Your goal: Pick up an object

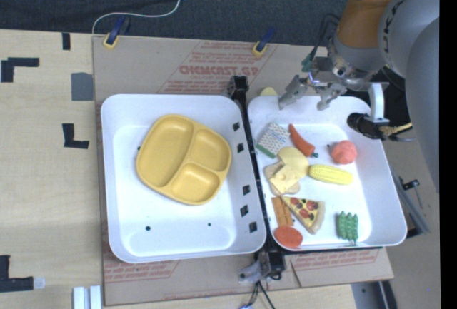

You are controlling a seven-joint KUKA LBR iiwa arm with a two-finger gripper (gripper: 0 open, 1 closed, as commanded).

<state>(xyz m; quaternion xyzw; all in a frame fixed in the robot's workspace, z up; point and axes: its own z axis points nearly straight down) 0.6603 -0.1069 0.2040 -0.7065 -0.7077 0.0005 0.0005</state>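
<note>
My gripper (308, 95) hangs open over the far edge of the right bin (391, 190), with nothing between its fingers. Toy foods lie below it in that bin: a grey-green block (272, 138), a red-orange chili (301, 140), a pale yellow piece (290, 167), a corn cob (330, 174), a pink-red ball (343, 151), a pizza slice (307, 212), an orange strip (282, 211), a red disc (288, 235) and a green piece (347, 226). The chili and grey-green block lie nearest the fingers.
The left bin (121, 229) holds a yellow divided plate (183, 158). A small pale yellow thing (268, 93) sits at the right bin's far left corner. The arm comes in from the upper right. Cardboard lies under both bins.
</note>
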